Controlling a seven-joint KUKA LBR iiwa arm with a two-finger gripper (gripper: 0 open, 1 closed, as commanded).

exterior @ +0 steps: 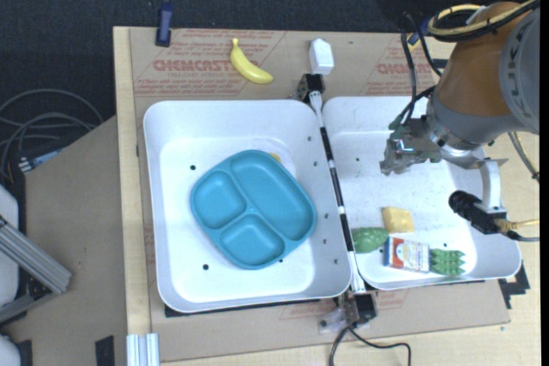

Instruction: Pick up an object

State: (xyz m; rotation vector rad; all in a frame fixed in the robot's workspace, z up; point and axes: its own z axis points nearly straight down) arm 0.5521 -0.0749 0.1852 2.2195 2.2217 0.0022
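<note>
In the right bin [369, 129] my gripper [399, 155] hangs over the bare floor near the middle, with nothing visibly between its fingers. Below it, toward the bin's front, lie a yellow block [397, 219], a green lumpy toy [370, 239], a small red-and-white carton [406, 255] and a green ridged piece [449, 262]. The yellow block is the closest of these, a short way in front of the gripper. The grey arm with its orange band [480, 69] comes in from the right.
The left bin [171, 184] holds a blue divided plate [250, 207] with a bit of yellow peeking behind it. On the cardboard behind the bins lie a banana [249, 64], a white block [322, 56] and a small blue item [164, 23].
</note>
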